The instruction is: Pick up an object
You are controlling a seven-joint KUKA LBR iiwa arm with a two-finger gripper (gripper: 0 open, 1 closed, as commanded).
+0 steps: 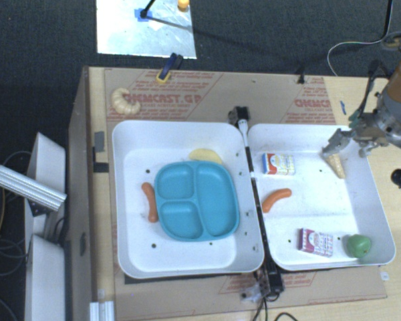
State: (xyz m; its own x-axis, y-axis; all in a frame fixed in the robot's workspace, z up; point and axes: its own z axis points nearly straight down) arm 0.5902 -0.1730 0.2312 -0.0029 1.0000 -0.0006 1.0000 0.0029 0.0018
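Observation:
The right bin (377,209) holds a small white carton (279,164) at its back left and an orange sausage (276,199) in the middle. A second carton (315,241) and a green apple (358,245) lie at its front. A beige cone-shaped piece (335,164) lies against the back right. My gripper (347,142) hangs over the bin's back right corner, just above and behind the cone. I cannot make out whether it touches the cone.
The left bin (130,199) carries a blue divided plate (195,200), an orange sausage (150,202) to the plate's left and a pale yellow item (205,155) behind it. A croissant-like piece (125,99) lies on the cardboard behind the bins.

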